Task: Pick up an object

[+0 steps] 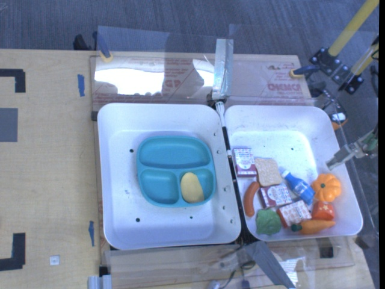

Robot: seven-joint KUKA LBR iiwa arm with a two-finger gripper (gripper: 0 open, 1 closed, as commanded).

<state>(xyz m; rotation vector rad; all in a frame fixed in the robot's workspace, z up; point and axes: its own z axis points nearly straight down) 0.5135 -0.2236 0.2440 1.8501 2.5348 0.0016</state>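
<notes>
Camera view: wooden bench (42,161) bears two white bins (120,125) over grey floor.

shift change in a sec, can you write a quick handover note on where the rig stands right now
Gripper: not clearly in view; a grey part sits at the right bin's right rim, and nothing can be seen held.

Left bin: teal divided tray with a yellow lemon-like piece in its lower right compartment.

Right bin: toy food clustered at the lower right, including an orange pumpkin, blue bottle, bread slice, sausage, green broccoli-like piece, carrot, a red piece and small red-and-white packets.

Done: nothing visibly picked up.

Left: grasp any one object and lift it.
</notes>
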